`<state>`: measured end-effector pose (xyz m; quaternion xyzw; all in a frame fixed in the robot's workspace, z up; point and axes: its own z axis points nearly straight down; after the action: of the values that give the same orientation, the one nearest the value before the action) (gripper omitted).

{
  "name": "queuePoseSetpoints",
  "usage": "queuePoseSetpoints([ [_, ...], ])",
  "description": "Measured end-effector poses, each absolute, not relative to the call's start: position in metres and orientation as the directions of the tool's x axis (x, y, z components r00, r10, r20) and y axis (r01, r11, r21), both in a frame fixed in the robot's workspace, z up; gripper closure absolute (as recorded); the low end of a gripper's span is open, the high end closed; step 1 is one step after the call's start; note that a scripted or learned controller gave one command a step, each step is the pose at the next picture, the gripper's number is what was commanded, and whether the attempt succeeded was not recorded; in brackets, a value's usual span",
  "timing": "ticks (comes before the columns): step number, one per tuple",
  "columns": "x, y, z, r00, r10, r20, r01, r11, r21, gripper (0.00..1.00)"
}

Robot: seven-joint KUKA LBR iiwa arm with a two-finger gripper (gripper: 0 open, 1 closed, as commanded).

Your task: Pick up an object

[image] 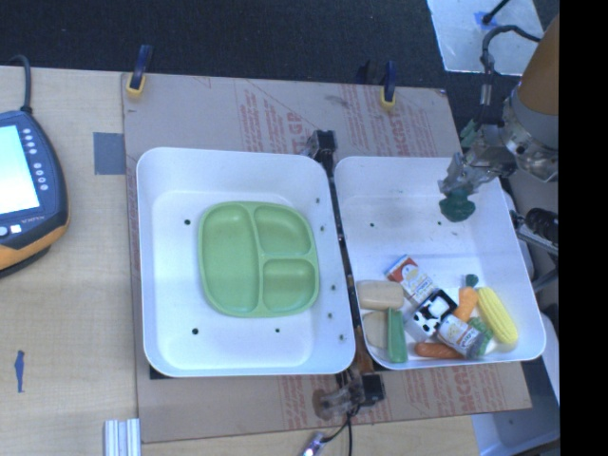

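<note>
My gripper (457, 190) hangs over the far right part of the right bin (380, 183), reaching in from the right edge. A small dark green toy (459, 208) sits between its fingertips, and the fingers are closed on it. At the near end of that bin lies a pile of toy food: a yellow corn cob (498, 316), an orange carrot (467, 300), a beige bread piece (380, 295), a green cucumber (395, 335), a small carton (410, 275) and a black-and-white piece (432, 313).
The left bin (161, 188) holds a green divided plate (258, 257). A teach pendant (24, 188) lies on the bench at the far left. Blue-and-yellow clamps (139, 72) (388, 84) grip the board's far edge. A black bracket (324, 145) joins the bins.
</note>
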<state>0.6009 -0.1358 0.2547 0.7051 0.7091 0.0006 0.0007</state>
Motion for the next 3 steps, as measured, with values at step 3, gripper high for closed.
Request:
queuePoseSetpoints([
  [3,0.588,0.029,0.201,-0.007,1.0,-0.001,1.0,0.007,-0.007,1.0],
])
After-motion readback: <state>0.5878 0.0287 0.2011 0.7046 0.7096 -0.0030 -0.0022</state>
